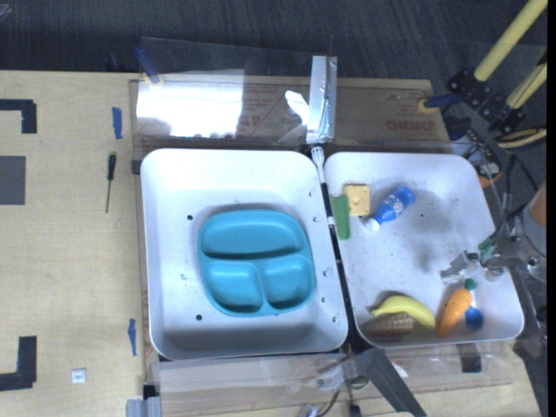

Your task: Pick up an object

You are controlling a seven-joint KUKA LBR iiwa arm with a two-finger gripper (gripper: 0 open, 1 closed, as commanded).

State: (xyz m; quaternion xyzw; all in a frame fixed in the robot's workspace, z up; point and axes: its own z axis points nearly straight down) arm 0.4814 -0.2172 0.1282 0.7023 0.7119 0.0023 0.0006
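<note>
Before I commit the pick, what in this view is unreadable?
- Gripper: small and blurred, cut off at the right edge; finger state unclear.
- Brown item: partly under the banana.
- Blue object: mostly behind the carrot.
- Green item: pressed against the bin wall, identity unclear.

The metal two-finger gripper (473,266) sits low by the right wall of the right white bin (417,165). Just under it lie an orange toy carrot (453,311) and a small blue ball (473,318), touching. A yellow banana (404,308) on a brown block (391,324) is further left. Up and left of the gripper the floor is bare, until a blue and white bottle (389,208), a yellow block (357,200) and a green stick (342,218).
</note>
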